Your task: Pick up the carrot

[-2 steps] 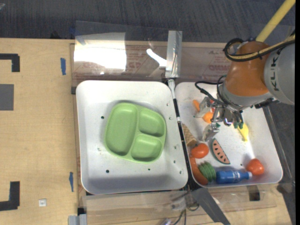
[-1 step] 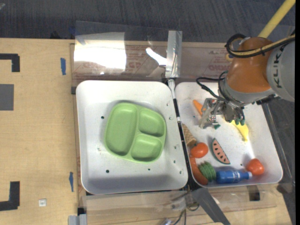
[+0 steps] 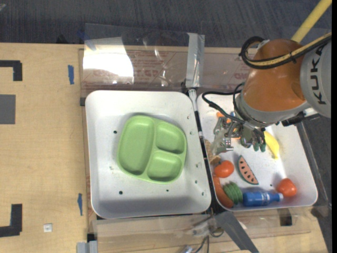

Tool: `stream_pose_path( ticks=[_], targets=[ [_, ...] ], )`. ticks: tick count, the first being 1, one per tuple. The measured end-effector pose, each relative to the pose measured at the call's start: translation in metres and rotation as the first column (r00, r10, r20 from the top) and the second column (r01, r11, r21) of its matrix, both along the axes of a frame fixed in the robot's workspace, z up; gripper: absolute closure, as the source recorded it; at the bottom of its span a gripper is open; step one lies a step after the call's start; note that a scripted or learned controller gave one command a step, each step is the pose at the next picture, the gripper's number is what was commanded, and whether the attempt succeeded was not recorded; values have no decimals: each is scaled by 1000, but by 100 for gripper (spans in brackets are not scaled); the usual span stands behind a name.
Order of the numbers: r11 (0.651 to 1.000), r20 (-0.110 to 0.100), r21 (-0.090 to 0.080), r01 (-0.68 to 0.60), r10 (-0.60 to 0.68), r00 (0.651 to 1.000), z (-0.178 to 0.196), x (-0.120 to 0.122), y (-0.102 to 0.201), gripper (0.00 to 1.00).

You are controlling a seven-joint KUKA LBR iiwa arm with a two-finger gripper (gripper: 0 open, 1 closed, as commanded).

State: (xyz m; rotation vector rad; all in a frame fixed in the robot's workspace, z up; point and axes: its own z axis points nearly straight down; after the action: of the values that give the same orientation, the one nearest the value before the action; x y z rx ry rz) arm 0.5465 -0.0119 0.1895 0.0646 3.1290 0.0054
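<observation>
The carrot (image 3: 220, 190) is orange with a green leafy top (image 3: 233, 192). It lies along the left wall of the right bin (image 3: 303, 157), near the front corner. My gripper (image 3: 224, 139) hangs over the left part of that bin, behind the carrot and apart from it. The arm's orange band and grey wrist cover the bin's back part. Nothing visibly sits in the gripper.
Around the carrot lie a red tomato (image 3: 224, 168), a watermelon slice (image 3: 247, 171), a blue bottle (image 3: 261, 197), a red-orange ball (image 3: 287, 187) and a yellow banana (image 3: 271, 144). The left bin (image 3: 100, 115) bears a green sectioned plate (image 3: 152, 148).
</observation>
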Motion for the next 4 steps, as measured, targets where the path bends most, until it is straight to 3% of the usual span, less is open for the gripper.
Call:
stream_pose_path(
  ticks=[1, 2, 3, 4],
  targets=[
    [940, 0, -9, -342, 342, 940, 69, 69, -79, 100],
    [939, -2, -6, -344, 344, 939, 67, 68, -77, 0],
    [959, -17, 3, -284, 284, 959, -71, 83, -79, 0],
    [971, -1, -5, -237, 237, 971, -91, 88, -81, 0]
  ],
)
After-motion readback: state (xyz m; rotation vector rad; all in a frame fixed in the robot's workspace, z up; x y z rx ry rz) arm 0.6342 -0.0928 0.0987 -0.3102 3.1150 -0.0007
